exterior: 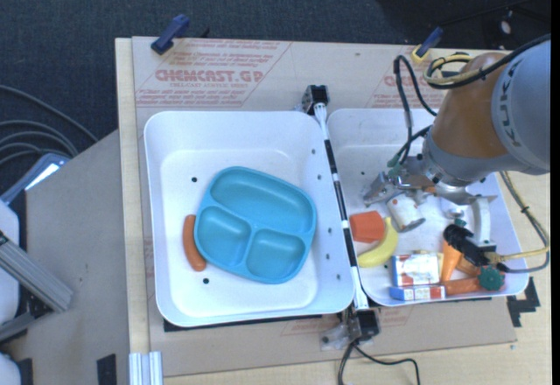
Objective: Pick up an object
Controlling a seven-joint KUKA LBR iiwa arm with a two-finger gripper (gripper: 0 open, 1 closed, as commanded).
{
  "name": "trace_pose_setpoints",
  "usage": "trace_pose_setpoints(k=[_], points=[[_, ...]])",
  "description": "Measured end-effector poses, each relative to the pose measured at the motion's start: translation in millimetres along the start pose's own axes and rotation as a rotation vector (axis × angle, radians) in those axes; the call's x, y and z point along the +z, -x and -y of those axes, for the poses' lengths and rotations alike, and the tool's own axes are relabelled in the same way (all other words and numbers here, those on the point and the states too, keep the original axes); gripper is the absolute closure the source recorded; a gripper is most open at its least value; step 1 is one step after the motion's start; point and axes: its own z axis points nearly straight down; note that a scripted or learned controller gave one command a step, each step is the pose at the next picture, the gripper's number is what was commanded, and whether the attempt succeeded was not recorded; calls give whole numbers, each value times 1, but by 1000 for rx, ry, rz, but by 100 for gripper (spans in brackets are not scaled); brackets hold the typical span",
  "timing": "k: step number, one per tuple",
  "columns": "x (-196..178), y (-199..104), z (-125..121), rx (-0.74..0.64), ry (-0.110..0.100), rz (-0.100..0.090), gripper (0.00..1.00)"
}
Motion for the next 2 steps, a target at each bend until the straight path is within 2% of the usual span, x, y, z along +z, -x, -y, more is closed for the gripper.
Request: trace_pose_setpoints(k=[1,2], points=[[15,-7,34,1,0,0,0],[4,-7,33,1,1,0,100]])
